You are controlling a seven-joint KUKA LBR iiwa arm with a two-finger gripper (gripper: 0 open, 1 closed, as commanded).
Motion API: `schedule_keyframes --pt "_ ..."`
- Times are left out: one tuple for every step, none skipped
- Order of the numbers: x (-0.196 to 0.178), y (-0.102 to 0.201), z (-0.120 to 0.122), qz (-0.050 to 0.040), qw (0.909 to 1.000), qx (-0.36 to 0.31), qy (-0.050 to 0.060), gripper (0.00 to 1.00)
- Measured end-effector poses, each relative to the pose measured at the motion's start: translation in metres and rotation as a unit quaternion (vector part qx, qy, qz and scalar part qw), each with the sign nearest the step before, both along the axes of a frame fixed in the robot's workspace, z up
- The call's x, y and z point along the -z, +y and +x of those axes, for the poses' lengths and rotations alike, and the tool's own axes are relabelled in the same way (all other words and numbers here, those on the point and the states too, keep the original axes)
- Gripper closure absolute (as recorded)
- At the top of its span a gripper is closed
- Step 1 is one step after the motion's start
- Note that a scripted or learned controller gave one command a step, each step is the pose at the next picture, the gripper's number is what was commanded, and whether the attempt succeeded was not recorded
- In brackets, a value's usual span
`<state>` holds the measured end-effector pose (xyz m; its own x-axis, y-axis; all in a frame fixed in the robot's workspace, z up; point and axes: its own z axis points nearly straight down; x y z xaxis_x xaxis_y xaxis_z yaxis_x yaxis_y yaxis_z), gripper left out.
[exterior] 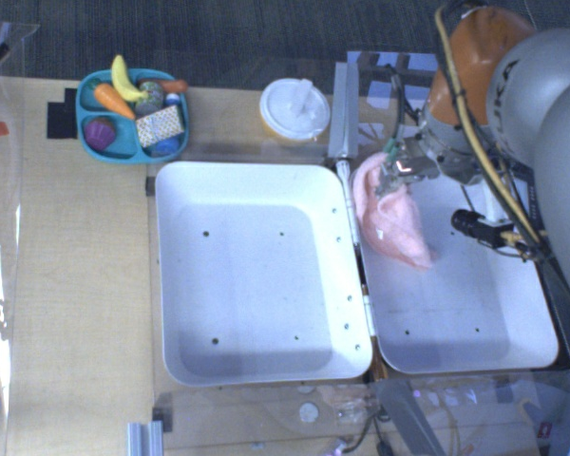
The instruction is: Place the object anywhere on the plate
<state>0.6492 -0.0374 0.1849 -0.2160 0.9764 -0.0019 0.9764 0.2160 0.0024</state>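
The gripper (399, 171) sits at the upper left corner of the right bin (475, 335), directly over the top edge of the pink plate (391, 218). Its fingers are lost against the wrist hardware and the plate's rim, so whether they are apart, together or clamped on anything cannot be told. No separate object can be made out between them or on the plate; where the object to be placed is cannot be determined from this angle.

The pink plate lies in the right bin, tilted against that bin's left wall, its upper part raised. The tilt probably leaves little flat surface for a release.

The arm (541, 93) crosses the right bin's upper right corner.

Left of the right bin, touching along the shared wall, stands the left bin (256, 274). Beyond that bin's far edge rest a white lidded cup (294, 109) and a blue tray of toy food (133, 114), both well apart from the gripper.
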Motion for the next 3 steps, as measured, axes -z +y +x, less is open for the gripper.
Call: schedule_keyframes --pt "-0.04 0.002 0.001 0.0003 1.0 -0.005 -0.001 1.0" --pt "-0.034 0.044 -0.014 0.0004 0.9785 -0.206 0.0 1.0" --pt "-0.046 0.088 -0.036 0.0 0.9177 -0.397 -0.001 1.0"
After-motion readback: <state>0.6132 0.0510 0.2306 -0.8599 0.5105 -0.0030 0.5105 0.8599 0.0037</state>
